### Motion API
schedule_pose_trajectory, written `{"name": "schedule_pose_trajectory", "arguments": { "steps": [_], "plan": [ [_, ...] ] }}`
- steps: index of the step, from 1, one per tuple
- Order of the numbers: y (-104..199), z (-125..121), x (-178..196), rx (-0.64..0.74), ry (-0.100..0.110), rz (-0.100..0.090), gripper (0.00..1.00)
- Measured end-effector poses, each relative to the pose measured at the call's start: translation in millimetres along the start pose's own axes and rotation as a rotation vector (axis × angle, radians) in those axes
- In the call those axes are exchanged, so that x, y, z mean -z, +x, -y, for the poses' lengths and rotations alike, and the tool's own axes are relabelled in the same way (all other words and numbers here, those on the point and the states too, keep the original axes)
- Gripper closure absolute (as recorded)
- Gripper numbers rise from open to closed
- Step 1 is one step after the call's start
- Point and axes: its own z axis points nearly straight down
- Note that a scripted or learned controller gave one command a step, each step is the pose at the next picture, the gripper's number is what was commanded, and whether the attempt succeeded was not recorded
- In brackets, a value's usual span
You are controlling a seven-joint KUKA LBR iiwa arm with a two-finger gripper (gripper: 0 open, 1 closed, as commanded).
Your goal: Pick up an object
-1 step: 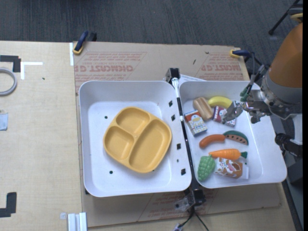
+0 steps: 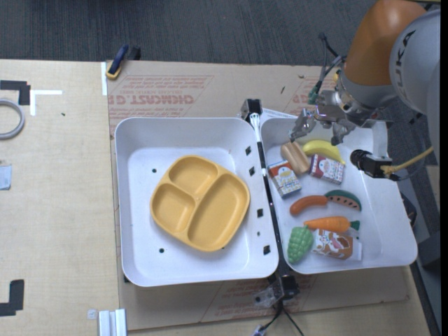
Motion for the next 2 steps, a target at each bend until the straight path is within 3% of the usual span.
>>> {"name": "schedule_pose_trajectory", "arguments": {
  "steps": [1,2],
  "plan": [
    [-40.7,24.3,-108.2,0.137,-0.009,0.001,0.00],
    [-41.8,23.3,-97.9,0.135,-0.013,0.003,1.00]
  ]
}}
